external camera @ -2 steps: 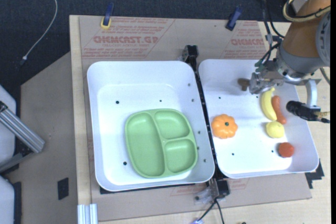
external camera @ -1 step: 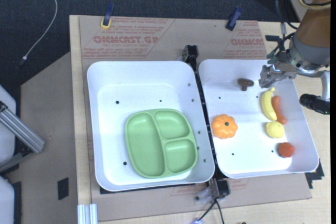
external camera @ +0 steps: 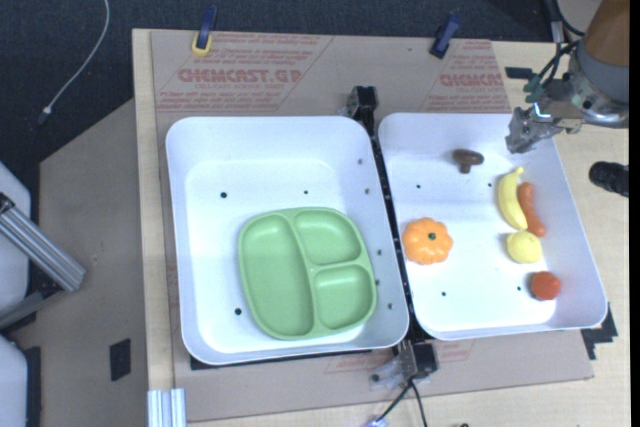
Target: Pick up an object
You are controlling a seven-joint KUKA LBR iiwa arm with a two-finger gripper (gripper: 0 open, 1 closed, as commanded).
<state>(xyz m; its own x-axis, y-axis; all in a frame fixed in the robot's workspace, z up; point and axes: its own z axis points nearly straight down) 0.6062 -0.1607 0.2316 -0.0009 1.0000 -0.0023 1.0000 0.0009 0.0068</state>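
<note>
Gripper (external camera: 527,127) hangs over right bin's (external camera: 480,320) far right corner, can't tell jaw state, nothing held. Nearest: brown mushroom (external camera: 466,158) by far edge, banana (external camera: 512,199) along right edge. Banana probably light, stiff, smooth; grip across its middle.

right bin (external camera: 480,315) | pumpkin (external camera: 427,241), banana (external camera: 511,199), carrot (external camera: 530,209), lemon (external camera: 524,246), tomato (external camera: 544,286), brown mushroom (external camera: 466,158)

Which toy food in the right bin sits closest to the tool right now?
The brown mushroom, at the bin's far end, left of the tool. The banana and carrot lie further toward the camera.
</note>
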